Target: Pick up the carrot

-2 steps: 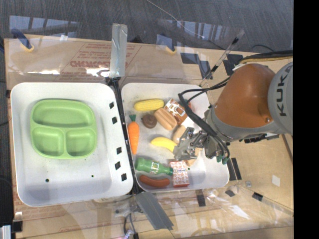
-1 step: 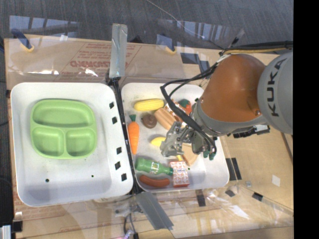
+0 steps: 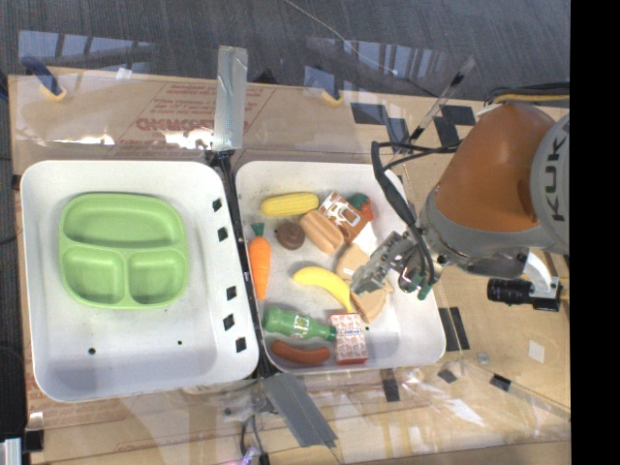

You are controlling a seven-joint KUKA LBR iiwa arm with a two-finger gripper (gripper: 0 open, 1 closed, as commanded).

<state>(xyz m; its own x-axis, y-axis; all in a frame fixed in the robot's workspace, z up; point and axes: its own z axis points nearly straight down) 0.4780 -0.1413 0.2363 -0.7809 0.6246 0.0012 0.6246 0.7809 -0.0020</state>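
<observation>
The bench (image 3: 116, 114) bears two white bins (image 3: 48, 356) side by side.

Arm (image 3: 504, 187) cut off at the right of the frame. Pincer (image 3: 373, 277) blurred at centre right, finger state impossible to tell. Pale slice (image 3: 369, 304) beneath it partly covered. Label print on the small packet (image 3: 349, 337) at lower centre too small to read. Table (image 3: 145, 114) corners cropped along the bottom edge.

- Even, bright overhead light; the two white bins (image 3: 126, 376) look nearly washed out.
- Glare streaks lie across the clear plastic sheet (image 3: 116, 114) on the bench.
- Shadows are soft and short.
- The gripper (image 3: 387, 269) looks slightly blurred.
</observation>
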